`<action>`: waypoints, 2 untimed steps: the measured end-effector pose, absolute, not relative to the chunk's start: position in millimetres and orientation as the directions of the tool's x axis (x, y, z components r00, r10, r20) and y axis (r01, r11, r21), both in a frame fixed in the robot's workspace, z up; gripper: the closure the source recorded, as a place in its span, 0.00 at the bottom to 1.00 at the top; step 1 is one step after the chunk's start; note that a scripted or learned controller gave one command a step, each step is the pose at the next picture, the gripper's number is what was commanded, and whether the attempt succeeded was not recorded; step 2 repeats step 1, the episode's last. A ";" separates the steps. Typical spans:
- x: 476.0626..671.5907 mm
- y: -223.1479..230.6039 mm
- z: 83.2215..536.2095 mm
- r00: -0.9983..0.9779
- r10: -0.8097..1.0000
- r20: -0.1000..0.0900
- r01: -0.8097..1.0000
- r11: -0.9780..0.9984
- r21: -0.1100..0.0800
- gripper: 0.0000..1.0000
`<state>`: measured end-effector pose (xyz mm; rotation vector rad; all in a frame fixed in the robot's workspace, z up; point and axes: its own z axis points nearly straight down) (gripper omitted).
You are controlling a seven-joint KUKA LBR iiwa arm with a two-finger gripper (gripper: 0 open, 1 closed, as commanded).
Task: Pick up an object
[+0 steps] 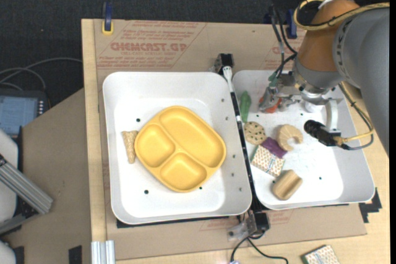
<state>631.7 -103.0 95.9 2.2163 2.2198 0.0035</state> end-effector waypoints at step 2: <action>569.7 -55.1 189.6 -0.004 1.000 0.003 1.000 0.004 -0.001 1.00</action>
